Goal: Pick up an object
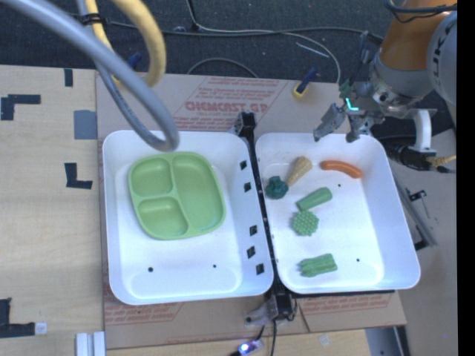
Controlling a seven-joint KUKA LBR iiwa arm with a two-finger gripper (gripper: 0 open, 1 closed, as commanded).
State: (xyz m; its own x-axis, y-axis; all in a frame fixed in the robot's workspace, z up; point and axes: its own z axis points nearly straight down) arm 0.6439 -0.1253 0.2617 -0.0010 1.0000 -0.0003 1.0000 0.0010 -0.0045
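My gripper (341, 128) hangs over the back rim of the right bin (393, 221), fingers spread open with nothing between them. Below it in the bin lie an orange sausage-shaped piece (341, 168), a tan cone (299, 170) and a dark green lump (277, 188). Further forward are a green pickle-like piece (314, 197), a bumpy green round piece (305, 222) and a green ridged block (318, 265). The orange sausage is the closest to the gripper, a little in front of it.
The left bin (126, 273) holds a light green divided plate (177, 195). A grey hose (111, 73) and a yellow hose (141, 21) arch over the bench at the back left. A yellow and blue item (303, 86) lies on the cardboard behind the right bin.
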